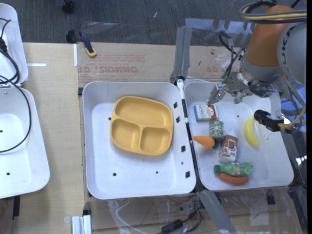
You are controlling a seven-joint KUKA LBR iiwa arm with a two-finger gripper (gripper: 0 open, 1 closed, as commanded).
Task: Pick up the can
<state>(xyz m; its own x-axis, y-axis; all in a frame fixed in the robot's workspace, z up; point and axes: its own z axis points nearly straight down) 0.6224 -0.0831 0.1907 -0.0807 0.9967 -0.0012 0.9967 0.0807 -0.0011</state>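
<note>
The can point(216, 129), small with a green and grey label, stands upright in the middle of the right bin point(278, 177). A blue and white carton point(204, 112) sits just behind it and a carrot point(204, 141) lies just in front. My gripper point(226, 96) hangs over the back of the right bin, behind and slightly right of the can and apart from it. Its two fingers point(214, 95) are spread open with nothing between them. The orange band of the arm point(265, 35) rises above it.
Also in the right bin are a banana point(251, 132), a brown and white box point(228, 148), a green bottle point(234, 169) and a red sausage-like toy point(233, 179). A yellow divided plate point(141, 126) lies in the left bin point(97, 179).
</note>
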